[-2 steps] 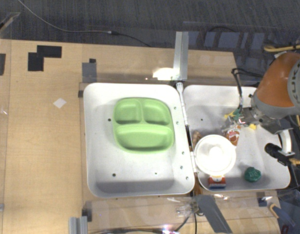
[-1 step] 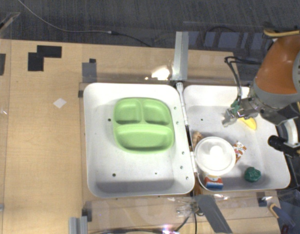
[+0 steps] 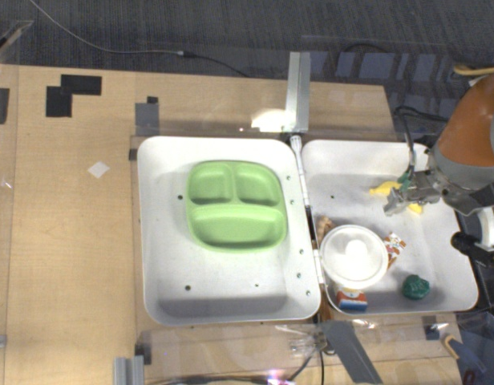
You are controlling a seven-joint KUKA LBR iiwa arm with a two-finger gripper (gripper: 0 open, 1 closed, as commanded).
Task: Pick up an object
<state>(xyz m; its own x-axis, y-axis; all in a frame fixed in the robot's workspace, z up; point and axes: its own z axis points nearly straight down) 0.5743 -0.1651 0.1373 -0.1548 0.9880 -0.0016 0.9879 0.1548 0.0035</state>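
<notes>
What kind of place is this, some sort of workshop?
Most likely a robotics lab. A grey-and-orange robot arm reaches over two white bins fixed to a wooden bench, which hold test objects like a green divided plate.

- Wooden bench (image 3: 70, 239), light tan, bearing both bins.
- Black tape patches (image 3: 70, 95) near the bench's far left corner.
- Metal upright bracket (image 3: 298, 91) at the far edge, between the bins.
- Dark carpet (image 3: 191, 10) beyond the bench, crossed by a thin cable (image 3: 111, 46).
- Small metal bracket (image 3: 147, 117) at the left bin's far corner.
</notes>
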